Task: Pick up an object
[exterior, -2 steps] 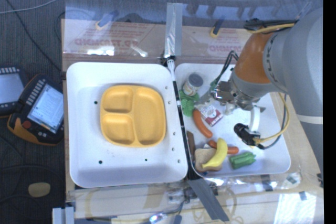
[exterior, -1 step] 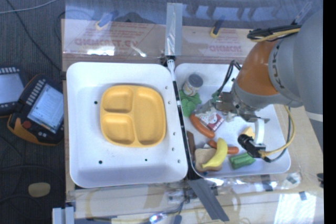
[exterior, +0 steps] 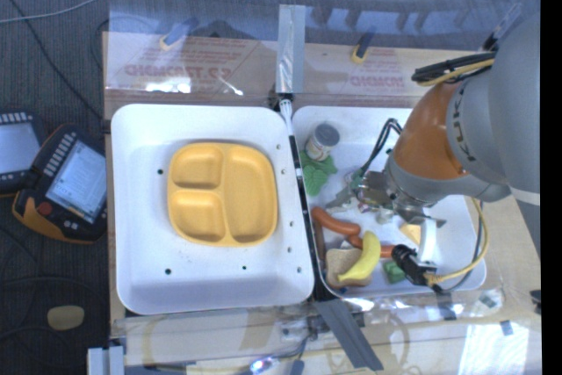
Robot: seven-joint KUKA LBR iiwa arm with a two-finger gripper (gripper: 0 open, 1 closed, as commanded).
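My gripper (exterior: 367,191) is low inside the right bin (exterior: 470,277), under the grey arm and its orange band (exterior: 430,145). Just below and left of it lies a red sausage-shaped piece (exterior: 336,222). A yellow banana (exterior: 365,259) lies near the bin's front edge, across a brown bread-like piece (exterior: 341,261). A small jar with a grey lid (exterior: 324,139) stands at the bin's far left, with a green leafy item (exterior: 314,175) below it. A yellow wedge (exterior: 411,234) and a small green piece (exterior: 395,273) sit to the right of the banana. The arm hides the bin's right half.
The left bin (exterior: 140,259) holds a yellow divided plate (exterior: 222,192) at its middle. A ridge (exterior: 297,180) separates the two bins. A black cable with yellow wire (exterior: 439,277) loops over the right bin's front. A handheld pendant (exterior: 66,184) lies on the floor at left.
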